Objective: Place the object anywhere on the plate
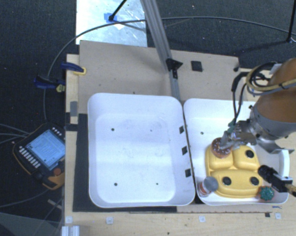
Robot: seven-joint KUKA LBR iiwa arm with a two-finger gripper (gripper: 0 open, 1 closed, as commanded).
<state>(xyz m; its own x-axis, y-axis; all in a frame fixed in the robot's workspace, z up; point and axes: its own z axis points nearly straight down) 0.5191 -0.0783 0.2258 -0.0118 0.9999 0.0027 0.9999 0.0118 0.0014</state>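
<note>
Gripper (230, 139) hangs at the right of the frame, directly above a brown round object (219, 147) resting on the yellow plate's (235, 185) upper-left corner; whether it is gripped, I cannot tell.

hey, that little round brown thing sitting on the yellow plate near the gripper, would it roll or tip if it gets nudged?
The round brown object looks short and wide, so it probably sits flat rather than tipping. It rests at the upper left corner of the yellow plate, whose surface looks moulded into compartments, so a nudge might slide it off the edge. It seems small enough to be light. The gripper is right beside it.
</note>
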